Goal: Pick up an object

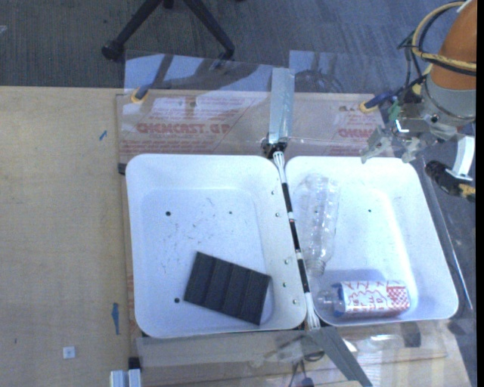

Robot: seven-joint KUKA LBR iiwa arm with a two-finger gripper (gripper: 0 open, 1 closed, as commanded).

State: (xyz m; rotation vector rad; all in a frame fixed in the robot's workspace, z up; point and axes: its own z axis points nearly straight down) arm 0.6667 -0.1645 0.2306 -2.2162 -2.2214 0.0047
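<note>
Approach step, nothing grasped yet. Pincer point(393, 143) above far rim of right bin point(435, 227), opening unclear. Clear plastic bottle point(318, 223) and printed can point(368, 297) inside. Next: descend, centred over one.

A light wooden bench point(53, 227) fills the left and lower part of the view. Beyond its far edge lies grey carpeted floor point(318, 30). The dark legs of a stand point(170, 23) rest on that floor at upper left. Lighting is even and dim.
</note>
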